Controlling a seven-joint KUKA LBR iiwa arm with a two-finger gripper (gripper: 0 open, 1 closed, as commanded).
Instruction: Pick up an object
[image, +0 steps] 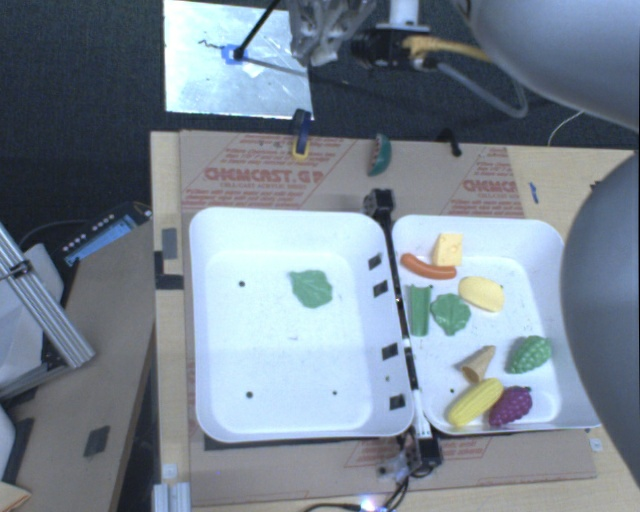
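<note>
My gripper (320, 38) hangs high at the top of the view, beyond the back of the bench and well away from both bins. The left bin (220, 400) holds a single green leaf piece (312, 288). In the right bin (545, 240) lie a yellow cheese wedge (448, 248), an orange sausage (428, 266), a lemon (483, 293), a green pod (418, 308), a lettuce leaf (452, 315), a cone (478, 362), green grapes (530, 353), a corn cob (474, 402) and purple grapes (511, 405).
The grey arm body (605, 300) looms over the right bin's right edge. A black divider with clips (398, 300) runs between the bins. A yellow-blue clamp (301, 135) and a green object (380, 152) sit on the cardboard behind. A silver sheet (230, 60) lies at the back left.
</note>
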